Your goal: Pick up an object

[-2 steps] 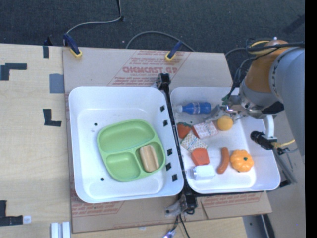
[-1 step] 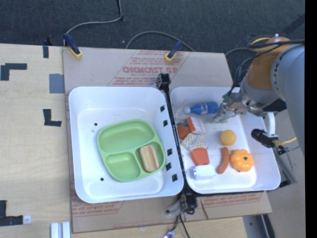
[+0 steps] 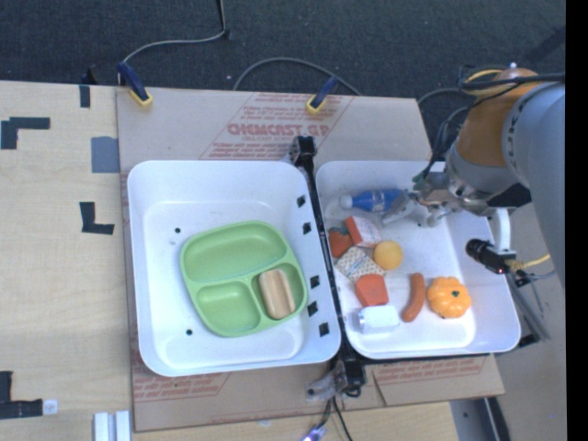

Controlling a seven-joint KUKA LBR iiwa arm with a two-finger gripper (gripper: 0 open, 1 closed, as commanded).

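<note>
I see the gripper (image 3: 424, 202) low in the right white bin (image 3: 487, 338), around 1 o'clock. The blue plastic bottle (image 3: 375, 198) lies just at its 9 o'clock, long axis roughly 9-to-3. Can't tell its opening state from here.

Two shallow white plastic bins are seen, the left bin (image 3: 152, 246) and the right bin (image 3: 478, 333). A light green divided plate (image 3: 230, 265) is coloured evenly, with a tan bread-like roll (image 3: 277, 293) in its near right compartment. In the right bin, a blue bottle (image 3: 377, 199), a yellow ball (image 3: 388, 254), an orange pumpkin (image 3: 448, 297), a red-orange sausage (image 3: 414, 298) and a checkered tan packet (image 3: 358, 264) are shown. Red lettering is printed on the brown cardboard sheet (image 3: 266, 131).
</note>
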